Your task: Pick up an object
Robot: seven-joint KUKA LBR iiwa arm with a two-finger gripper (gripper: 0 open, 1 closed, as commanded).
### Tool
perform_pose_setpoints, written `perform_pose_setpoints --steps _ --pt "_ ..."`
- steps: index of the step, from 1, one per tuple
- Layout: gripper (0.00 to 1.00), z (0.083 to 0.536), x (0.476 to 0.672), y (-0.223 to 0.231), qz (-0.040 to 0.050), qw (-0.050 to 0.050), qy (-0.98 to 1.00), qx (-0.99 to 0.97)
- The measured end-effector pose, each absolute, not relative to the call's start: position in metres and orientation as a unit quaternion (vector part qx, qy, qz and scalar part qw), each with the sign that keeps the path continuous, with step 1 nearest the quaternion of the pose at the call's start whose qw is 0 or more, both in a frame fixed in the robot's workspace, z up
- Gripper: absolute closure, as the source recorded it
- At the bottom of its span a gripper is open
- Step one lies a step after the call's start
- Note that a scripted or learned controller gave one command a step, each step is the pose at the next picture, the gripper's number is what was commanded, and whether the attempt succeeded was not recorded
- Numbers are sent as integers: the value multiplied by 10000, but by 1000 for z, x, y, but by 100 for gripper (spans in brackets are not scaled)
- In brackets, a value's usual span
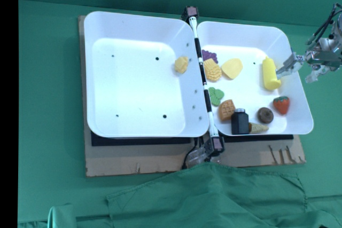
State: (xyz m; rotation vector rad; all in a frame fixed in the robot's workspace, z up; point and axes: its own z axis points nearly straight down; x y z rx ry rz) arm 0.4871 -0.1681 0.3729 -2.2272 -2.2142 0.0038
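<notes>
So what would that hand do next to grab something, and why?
Probably ease a little further left and down, over the yellow banana-like piece. The hand sits at the right bin's right rim, and that yellow piece is the nearest thing to it, lying apart from the strawberry and the other toys, so it looks easiest to reach.

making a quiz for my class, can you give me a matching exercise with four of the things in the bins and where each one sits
Things:
1. yellow corn piece
2. strawberry
3. black bottle
4. purple grapes

Places:
A. right bin, near its front edge, beside the ice cream cone
B. right bin, by the divider at the far end
C. left bin, against its right wall
D. right bin, near its right wall, below the yellow banana

Pairs: 1-C, 2-D, 3-A, 4-B
</notes>
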Motion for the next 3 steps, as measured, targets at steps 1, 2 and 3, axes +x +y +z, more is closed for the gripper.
perform_pose_setpoints --steps 1,2,3 --pt "0 281 528 -135 28 38 -7069 -7073" --pt "0 286 528 -137 10 1 -7059 -7083" --pt "0 184 530 -133 4 -1 -7054 -7089"
